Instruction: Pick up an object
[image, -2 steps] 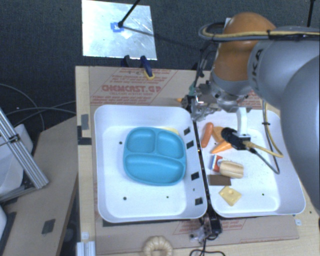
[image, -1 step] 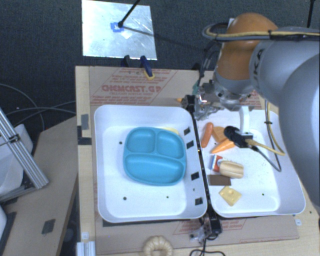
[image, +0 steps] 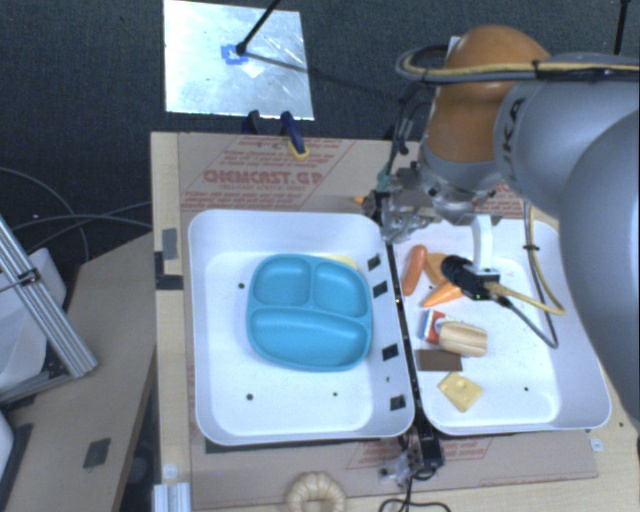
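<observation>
Claw (image: 405, 222) hovers beside cardboard (image: 262, 172) printed "CHEMCAST GP"

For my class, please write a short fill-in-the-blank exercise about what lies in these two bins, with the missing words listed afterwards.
1. The blue divided tray lies in the ____ bin of the view.
2. The tray has ____ compartments.
3. The carrot in the right bin is ____ in colour.
4. The yellow cheese wedge lies nearer the ____ edge of the view than the carrot.

Missing words: left; three; orange; bottom
</observation>
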